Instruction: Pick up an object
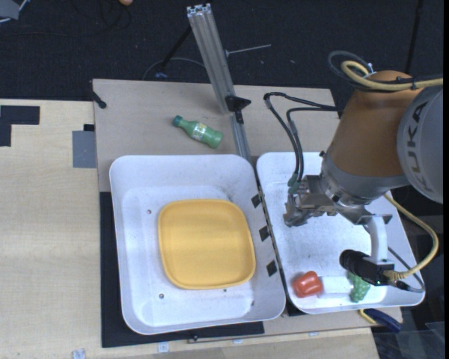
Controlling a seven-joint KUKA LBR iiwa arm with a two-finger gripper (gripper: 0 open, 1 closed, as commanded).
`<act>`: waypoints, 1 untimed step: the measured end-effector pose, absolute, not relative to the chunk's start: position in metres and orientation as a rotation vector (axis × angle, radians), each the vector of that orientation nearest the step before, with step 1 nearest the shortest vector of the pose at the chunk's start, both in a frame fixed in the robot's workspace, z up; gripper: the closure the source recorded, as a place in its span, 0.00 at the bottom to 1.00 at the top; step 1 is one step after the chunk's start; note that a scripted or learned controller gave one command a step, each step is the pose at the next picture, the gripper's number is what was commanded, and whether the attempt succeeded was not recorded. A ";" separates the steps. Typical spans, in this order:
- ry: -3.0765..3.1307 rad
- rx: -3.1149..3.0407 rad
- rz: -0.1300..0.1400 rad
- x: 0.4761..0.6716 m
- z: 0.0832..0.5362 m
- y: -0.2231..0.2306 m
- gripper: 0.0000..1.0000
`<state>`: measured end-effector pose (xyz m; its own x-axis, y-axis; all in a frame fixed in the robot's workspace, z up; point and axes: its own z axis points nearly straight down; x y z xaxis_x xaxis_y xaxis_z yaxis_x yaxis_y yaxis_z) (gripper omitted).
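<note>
A yellow plate lies flat in the left bin. In the right bin, a red pepper-like toy rests near the front edge, and a small green object lies to its right beside a black part of the arm. My gripper hangs over the left middle of the right bin, above and behind the red toy. Nothing shows between its fingers.
A green bottle lies on the bench behind the left bin. A slanted aluminium rail rises at the back between the bins. Black cables loop above the right bin. The arm's orange band covers that bin's back right.
</note>
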<state>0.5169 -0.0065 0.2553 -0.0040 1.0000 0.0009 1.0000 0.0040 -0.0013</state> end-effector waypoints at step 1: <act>-2.225 -2.218 0.001 0.530 0.260 0.044 1.00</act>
